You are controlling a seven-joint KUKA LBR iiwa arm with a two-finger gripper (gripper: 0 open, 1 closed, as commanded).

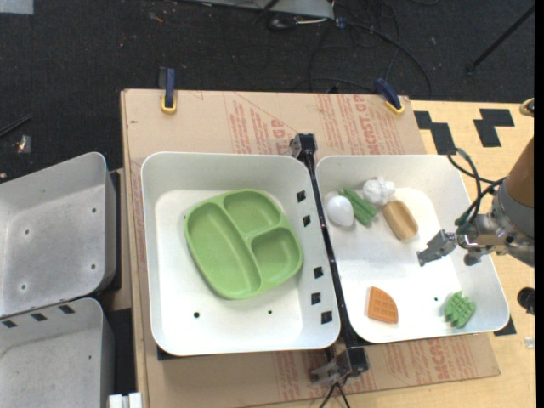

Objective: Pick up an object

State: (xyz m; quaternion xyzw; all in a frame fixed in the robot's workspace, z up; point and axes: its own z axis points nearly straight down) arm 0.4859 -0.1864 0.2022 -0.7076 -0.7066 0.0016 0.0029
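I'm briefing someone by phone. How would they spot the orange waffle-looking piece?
Look in the right bin, near its front edge. The orange waffle piece lies alone there, left of the green toy. It is the only flat, grid-marked orange thing.

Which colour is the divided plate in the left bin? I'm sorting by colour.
Light green, seen plainly in the camera view.

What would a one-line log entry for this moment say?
claw: over right bin, holding nothing | nearest: bread roll | left bin: green plate
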